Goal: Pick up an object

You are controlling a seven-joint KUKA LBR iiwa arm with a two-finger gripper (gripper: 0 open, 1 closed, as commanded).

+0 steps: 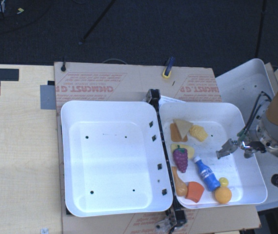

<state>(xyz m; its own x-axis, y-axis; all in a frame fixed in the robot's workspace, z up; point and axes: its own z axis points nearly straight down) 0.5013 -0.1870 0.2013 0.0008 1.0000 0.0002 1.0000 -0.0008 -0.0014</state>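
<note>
The right bin [246,126] holds several toy items. There is a tan wedge [180,129], a yellow corn piece [198,133], purple grapes [180,159], a blue bottle [206,173], a red-orange block [194,191] and an orange fruit [222,195]. My gripper [234,151] hangs over the right side of this bin, to the upper right of the blue bottle. It looks open, with nothing between its fingers.
The left bin [70,130] lies beside the right one, and a black divider [161,150] runs between them. A small yellow ball [223,182] and an orange carrot-like piece [179,182] also lie in the right bin. A blue-yellow clamp [168,68] sits on the cardboard behind.
</note>
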